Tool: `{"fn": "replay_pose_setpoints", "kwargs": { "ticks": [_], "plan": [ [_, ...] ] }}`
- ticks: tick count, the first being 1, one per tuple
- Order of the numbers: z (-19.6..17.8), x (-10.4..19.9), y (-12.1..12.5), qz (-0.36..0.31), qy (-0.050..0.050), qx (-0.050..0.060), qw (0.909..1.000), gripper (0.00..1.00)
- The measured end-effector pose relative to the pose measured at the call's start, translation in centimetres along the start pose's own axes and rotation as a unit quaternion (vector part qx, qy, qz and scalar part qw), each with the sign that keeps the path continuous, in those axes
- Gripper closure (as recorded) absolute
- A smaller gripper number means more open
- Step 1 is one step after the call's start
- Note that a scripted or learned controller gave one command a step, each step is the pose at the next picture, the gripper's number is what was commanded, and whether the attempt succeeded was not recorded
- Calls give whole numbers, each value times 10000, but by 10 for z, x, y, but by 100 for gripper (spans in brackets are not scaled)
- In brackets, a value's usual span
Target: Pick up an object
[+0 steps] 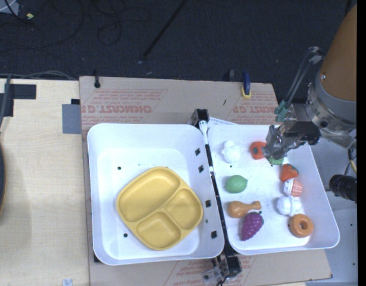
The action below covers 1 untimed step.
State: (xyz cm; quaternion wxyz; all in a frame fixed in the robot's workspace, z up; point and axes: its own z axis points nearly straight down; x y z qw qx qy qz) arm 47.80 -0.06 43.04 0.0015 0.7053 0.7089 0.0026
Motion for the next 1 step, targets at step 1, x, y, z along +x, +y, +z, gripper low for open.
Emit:
{"fn": "replay_pose_setpoints", "kwargs": {
  "ticks": [1],
  "plan": [
    [-47,55,-1,-1,0,14,10000,100]
  ]
}}
